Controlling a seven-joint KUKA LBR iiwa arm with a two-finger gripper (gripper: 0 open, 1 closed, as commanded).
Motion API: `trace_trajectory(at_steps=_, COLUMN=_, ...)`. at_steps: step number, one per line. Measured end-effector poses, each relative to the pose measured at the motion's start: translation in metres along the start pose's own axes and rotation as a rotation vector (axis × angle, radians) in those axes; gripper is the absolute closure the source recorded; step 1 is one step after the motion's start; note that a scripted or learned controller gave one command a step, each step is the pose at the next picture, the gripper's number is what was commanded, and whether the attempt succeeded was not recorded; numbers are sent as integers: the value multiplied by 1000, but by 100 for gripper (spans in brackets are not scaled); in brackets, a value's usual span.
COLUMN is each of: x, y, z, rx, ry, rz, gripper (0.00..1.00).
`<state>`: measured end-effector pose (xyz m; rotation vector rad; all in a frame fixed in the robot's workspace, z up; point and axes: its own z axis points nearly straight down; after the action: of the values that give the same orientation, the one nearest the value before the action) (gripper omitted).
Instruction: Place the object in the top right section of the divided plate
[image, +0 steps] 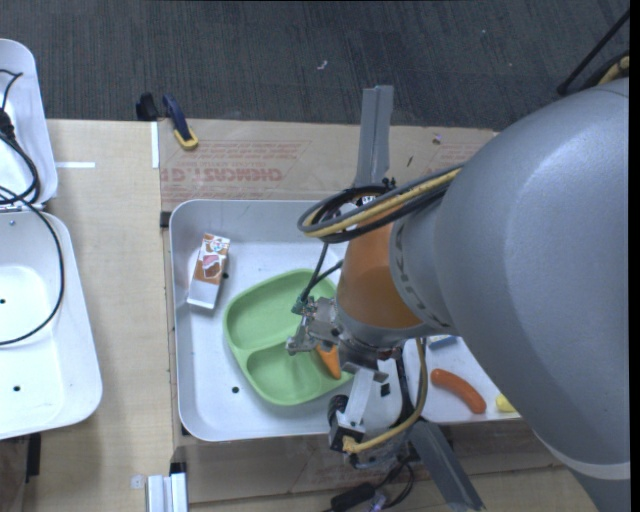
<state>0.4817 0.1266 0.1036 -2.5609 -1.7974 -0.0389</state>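
Orange object (328, 360), small, mostly hidden, over green plate (262, 318); end effector (322, 350) state unclear.

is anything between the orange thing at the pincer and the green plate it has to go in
Nothing visible stands in the way. The orange object sits at the pincer, already over the green divided plate's right edge. The small carton lies left of the plate and the sausage lies to its right.

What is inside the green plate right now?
An orange item shows at the green plate's right edge, under the gripper. The left sections look bare. The arm covers the plate's right side, so anything there is hidden.
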Motion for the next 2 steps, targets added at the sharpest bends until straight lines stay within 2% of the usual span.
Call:
trace_trajectory(at_steps=1, x=10, y=-5, z=-8, rx=12, ry=11, rz=-14, gripper=100)
trace_trajectory(at_steps=2, x=-18, y=37, z=-87, rx=10, ry=-30, rz=-227, gripper=100)
